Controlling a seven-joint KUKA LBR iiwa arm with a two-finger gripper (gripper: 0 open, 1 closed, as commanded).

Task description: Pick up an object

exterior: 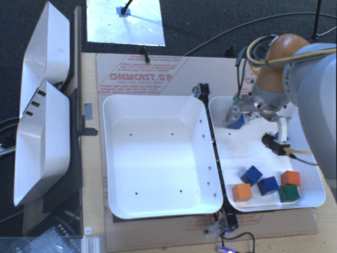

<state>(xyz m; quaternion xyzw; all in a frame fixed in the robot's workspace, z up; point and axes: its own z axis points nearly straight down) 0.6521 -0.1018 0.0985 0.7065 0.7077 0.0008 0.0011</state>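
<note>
My gripper [235, 117] reaches down into the back left corner of the right bin [316, 196]. A small blue block [237, 123] sits between its fingertips, partly covered by them, and the gripper is shut on it. Near the bin's front lie several more blocks: a blue one [253, 174], a second blue one [268, 185], an orange one [241, 192], a red-orange one [290, 178] and a green one [288, 193].
The left bin [158, 157] stands beside the right one, and the two rims meet at a black divider [210, 136]. A black cable plug [275, 143] hangs from the arm over the right bin. White trays [45, 115] lean at the far left.
</note>
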